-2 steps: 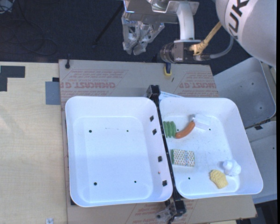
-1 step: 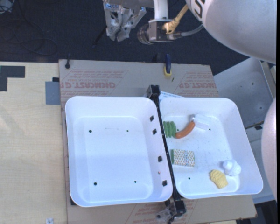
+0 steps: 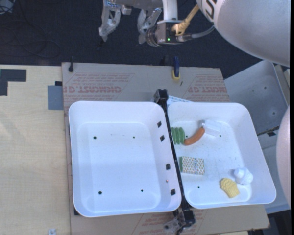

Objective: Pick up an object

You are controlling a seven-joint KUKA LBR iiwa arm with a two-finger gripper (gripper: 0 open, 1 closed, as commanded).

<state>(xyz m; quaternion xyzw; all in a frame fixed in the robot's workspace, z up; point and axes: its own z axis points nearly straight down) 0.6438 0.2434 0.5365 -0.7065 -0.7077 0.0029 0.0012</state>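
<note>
From my station: bulky grey arm [image 3: 250, 18] enters top right. Its two-finger metal hand [image 3: 129, 26] hangs high at the top edge, fingers [image 3: 108, 23] spread apart, nothing between them.

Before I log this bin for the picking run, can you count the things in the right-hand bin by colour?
Green: 1, ridged piece
Orange: 1, sausage shape
Yellow: 1, lumpy piece
White: 2, block and ball
Patterned: 1, flat pad
Total: 6
</note>
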